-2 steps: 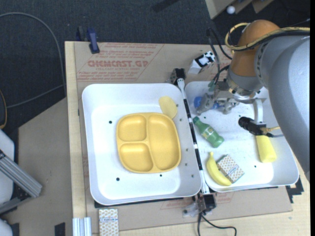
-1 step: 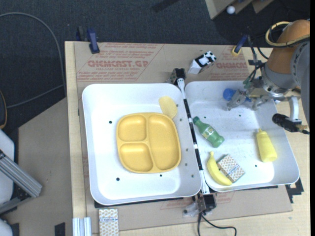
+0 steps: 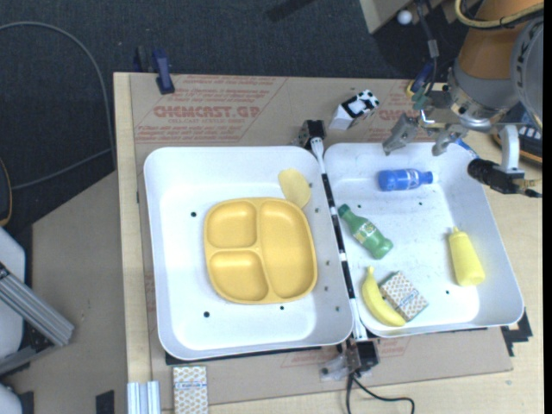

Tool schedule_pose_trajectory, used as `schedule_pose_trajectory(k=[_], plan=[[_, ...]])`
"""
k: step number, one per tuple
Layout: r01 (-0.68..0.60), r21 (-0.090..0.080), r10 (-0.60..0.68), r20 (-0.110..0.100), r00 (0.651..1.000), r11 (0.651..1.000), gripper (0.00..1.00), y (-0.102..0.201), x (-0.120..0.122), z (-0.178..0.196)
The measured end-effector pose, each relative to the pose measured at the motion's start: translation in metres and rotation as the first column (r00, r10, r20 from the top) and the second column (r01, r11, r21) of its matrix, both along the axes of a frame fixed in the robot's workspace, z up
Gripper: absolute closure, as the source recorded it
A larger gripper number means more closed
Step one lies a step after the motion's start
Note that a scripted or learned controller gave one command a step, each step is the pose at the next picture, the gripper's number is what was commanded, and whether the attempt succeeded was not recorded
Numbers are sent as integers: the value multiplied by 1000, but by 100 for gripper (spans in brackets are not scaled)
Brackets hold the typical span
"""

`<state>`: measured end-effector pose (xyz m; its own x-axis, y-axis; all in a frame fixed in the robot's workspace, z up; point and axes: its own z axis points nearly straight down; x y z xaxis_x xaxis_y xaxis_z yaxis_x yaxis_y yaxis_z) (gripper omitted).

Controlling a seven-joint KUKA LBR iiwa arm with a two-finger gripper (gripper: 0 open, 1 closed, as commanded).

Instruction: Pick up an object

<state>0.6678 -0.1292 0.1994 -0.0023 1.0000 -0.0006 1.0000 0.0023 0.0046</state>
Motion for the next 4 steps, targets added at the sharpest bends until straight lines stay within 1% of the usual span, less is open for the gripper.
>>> schedule_pose_trajectory(k=[1, 2, 3, 4], plan=[[3, 1, -3, -6, 1000, 1000, 0, 17, -105, -56], [2, 2, -2, -7, 1000, 1000, 0, 36, -123, -115], [5, 2, -5, -5, 1000, 1000, 100, 35, -123, -105], [1, 1, -1, -4, 1000, 1000, 100, 95, -137, -15]])
